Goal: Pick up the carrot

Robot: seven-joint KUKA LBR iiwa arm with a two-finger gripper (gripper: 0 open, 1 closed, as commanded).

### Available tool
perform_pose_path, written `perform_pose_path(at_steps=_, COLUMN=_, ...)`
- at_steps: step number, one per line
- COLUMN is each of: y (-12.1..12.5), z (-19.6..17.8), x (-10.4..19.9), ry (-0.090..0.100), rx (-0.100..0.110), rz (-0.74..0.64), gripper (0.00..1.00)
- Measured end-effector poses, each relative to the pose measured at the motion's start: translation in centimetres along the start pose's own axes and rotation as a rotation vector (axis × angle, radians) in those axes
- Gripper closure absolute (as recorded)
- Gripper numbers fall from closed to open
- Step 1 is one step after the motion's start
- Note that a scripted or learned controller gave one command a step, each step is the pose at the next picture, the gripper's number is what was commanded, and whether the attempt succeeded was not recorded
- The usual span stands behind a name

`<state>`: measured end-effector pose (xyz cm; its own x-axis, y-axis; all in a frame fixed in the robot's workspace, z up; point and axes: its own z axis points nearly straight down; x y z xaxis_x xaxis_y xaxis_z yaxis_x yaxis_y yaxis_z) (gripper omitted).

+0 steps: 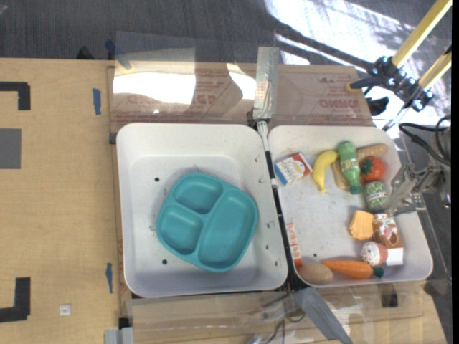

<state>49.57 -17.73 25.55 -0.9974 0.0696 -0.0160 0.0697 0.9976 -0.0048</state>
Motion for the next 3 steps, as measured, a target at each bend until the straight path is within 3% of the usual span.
perform_pose_path(at_steps=1, y=2.3, z=3.8, x=1.0, ry=0.014, rx=-0.004, rz=0.208, gripper=1.0)
perform_pose_path(at_steps=2, y=-4.2, z=-3.0, x=0.5, ry=0.006, rx=0.001, rz=0.543, gripper=1.0)
perform_pose_path(at_steps=3, y=-4.4, z=7.6, x=-0.5, ry=0.025, rx=0.0, rz=0.606, gripper=1.0)
